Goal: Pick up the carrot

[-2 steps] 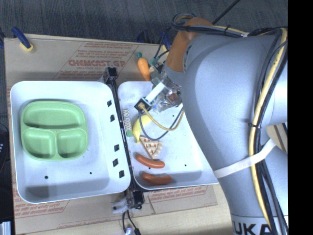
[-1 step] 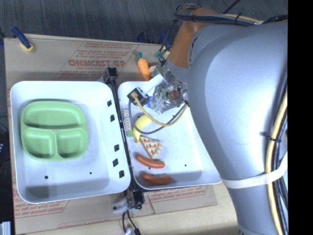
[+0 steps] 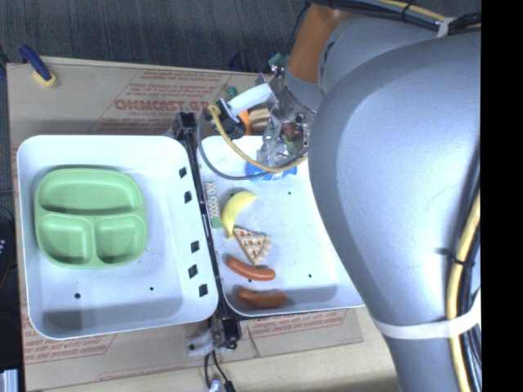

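The near edge of the tabletop (image 3: pixel 302 333), a brown printed sheet, shows below the two bins, with a black clip (image 3: pixel 222 331) at about 6 o'clock where the bins meet. In the right bin (image 3: pixel 319 288), nearest the camera, lies a reddish-brown sausage (image 3: pixel 261 298) against the near wall, and just past it a long orange-red piece that looks to be the carrot (image 3: pixel 251 270), lying crosswise at about 6 o'clock from the middle of the view; its shape is too small and soft to be sure of. Beyond that sits a tan waffle wedge (image 3: pixel 252 244), then a yellow banana (image 3: pixel 234 210), curved and apart from the wedge. The left bin (image 3: pixel 33 300) holds a green divided tray (image 3: pixel 91 216) at about 9 o'clock. The arm (image 3: pixel 409 178) comes in from 3 o'clock, its broad grey body covering the right side of the right bin and whatever lies there. It bends over the far end of that bin, the orange band (image 3: pixel 306 39) near 1 o'clock, and the gripper (image 3: pixel 274 149) hangs over the far part of the bin, well apart from the carrot. It is tangled in view with a yellow cable (image 3: pixel 233 145) and metal parts, so its opening cannot be judged. At the far left corner lies a blue and yellow tool (image 3: pixel 37 65).
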Controlling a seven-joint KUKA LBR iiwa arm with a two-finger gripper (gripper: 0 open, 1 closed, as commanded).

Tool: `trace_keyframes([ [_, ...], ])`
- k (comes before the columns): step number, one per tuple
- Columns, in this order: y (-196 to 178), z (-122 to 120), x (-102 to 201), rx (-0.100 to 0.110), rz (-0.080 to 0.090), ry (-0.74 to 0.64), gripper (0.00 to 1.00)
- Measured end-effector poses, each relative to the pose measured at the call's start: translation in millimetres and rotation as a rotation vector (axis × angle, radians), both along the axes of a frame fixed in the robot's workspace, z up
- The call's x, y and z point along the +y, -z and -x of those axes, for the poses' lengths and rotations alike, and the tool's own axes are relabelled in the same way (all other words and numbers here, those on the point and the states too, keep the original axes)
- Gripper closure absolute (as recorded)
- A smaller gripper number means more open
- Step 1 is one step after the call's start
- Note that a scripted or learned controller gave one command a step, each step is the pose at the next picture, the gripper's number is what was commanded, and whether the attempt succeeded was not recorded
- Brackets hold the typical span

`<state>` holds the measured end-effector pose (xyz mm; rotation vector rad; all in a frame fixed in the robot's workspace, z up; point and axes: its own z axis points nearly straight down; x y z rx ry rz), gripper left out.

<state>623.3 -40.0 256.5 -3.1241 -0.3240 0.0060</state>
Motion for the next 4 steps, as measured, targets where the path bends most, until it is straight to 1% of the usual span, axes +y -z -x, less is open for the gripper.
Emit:
trace_keyframes([
  [1,52.3,10.6,-39.7,0.003,-0.003,-0.018,1.0],
  [2,19.5,72.1,-17.4,0.002,-0.004,0.002,1.0],
  [3,-72.1,21.9,-22.9,-0.001,-0.001,-0.059,1.0],
  [4,-59.6,3.2,0.3,-0.001,-0.001,-0.016,1.0],
])
